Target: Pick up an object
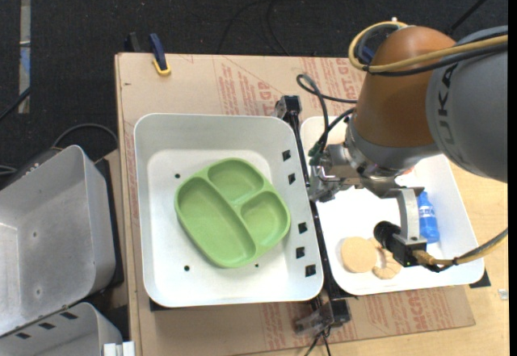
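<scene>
My gripper point(326, 178) hangs over the left side of the right bin point(464, 265), close to the wall between the two bins, and the bulky grey and orange arm covers most of it. Two tan, rounded items lie in the right bin's front part: a larger disc point(355, 254) and a smaller lump point(386, 270) touching it. A blue and white tube-like item point(427, 219) lies further right in the same bin. The left bin point(153, 185) holds a green divided plate point(233, 211), tilted diagonally. Nothing shows between the gripper's tips.
Cardboard point(226, 80) covers the bench under both bins. A yellow-tipped blue tool point(159, 56) rests at the bench's back left corner. A grey plastic container point(48, 233) stands off the bench at the left. Cables run along the divider between the bins.
</scene>
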Robot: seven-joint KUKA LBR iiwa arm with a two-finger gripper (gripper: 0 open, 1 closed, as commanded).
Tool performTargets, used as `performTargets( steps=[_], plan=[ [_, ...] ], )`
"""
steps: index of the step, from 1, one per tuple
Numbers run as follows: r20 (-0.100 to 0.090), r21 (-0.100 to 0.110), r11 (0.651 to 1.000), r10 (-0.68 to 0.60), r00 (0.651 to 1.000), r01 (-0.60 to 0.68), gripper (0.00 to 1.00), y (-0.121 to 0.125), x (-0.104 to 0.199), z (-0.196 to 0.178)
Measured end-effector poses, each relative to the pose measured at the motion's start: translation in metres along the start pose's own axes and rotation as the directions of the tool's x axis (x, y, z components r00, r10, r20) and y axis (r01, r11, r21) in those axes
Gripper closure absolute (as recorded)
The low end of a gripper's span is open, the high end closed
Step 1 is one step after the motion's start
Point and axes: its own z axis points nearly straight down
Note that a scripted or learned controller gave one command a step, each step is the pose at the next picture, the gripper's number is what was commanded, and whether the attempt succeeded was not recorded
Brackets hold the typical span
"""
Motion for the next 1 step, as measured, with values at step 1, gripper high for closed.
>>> performTargets(
  steps=[1],
  plan=[
    [0.000, 0.000, 1.000, 0.000, 1.000, 0.000, 1.00, 0.0034, 0.0543, 0.0022]
  ],
)
